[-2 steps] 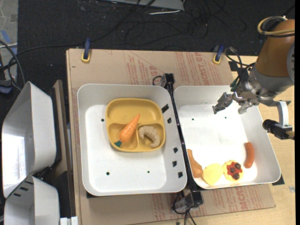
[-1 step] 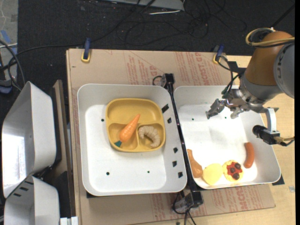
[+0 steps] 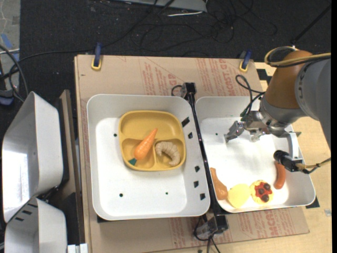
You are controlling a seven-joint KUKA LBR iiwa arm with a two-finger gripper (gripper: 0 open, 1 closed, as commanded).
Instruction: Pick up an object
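Note:
My gripper [image 3: 243, 136] hangs over the upper middle of the right bin [image 3: 221, 115], its two metal fingers spread apart with nothing between them. Along that bin's front edge lie an orange-brown drumstick-shaped piece [image 3: 218, 183], a pale yellow round piece [image 3: 238, 195] and a small yellow tart with red and dark toppings [image 3: 261, 191]. A red-brown sausage [image 3: 279, 177] lies at the right wall, below and to the right of the gripper. None of these touches the gripper.
The left bin [image 3: 105, 157] holds a yellow divided plate [image 3: 126, 125] with an orange carrot [image 3: 146, 143] and a pale shrimp-like piece [image 3: 169, 152]. A black divider [image 3: 196, 136] runs between the bins. The grey arm with its orange band [image 3: 287, 86] reaches in from the right.

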